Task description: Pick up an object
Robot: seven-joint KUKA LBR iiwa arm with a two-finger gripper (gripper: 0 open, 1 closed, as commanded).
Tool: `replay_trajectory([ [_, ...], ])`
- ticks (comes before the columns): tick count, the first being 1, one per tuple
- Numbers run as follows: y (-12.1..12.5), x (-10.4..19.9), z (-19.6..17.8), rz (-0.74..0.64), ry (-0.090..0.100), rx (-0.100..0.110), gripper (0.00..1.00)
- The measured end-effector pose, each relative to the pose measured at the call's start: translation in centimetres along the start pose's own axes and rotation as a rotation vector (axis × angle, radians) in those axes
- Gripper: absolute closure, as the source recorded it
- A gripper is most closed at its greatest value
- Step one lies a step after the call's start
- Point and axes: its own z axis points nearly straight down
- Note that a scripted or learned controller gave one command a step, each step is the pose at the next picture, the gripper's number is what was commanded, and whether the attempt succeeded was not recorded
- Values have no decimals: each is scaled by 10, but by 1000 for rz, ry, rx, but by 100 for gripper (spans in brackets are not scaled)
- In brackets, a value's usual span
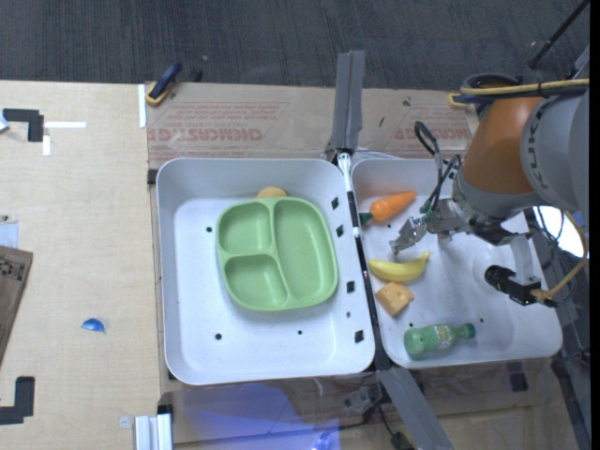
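Note:
The right bin (487,293) holds an orange carrot (392,204), a yellow banana (400,268), a small tan-orange chunk (395,298) and a green bottle (439,337) lying on its side. My gripper (410,236) hangs over the bin's left part, between the carrot and the banana and just above the banana's upper edge. I see nothing held in it. The grey arm with its orange band (497,148) reaches in from the right.
The left bin (187,336) holds a green three-part plate (277,252) with a small yellow thing (272,193) peeking out behind it. A dividing wall (356,251) separates the bins. Black cables and a fitting (511,284) hang under the wrist.

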Motion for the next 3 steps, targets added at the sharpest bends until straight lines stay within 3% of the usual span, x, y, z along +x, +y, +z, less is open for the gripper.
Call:
replay_trajectory([
  [1, -55, 19, 0, -149, 1, 2, 0],
  [2, -55, 18, -9, -145, 1, 0, 100],
  [3, -40, 34, -134, 150, -1, 2, 100],
])
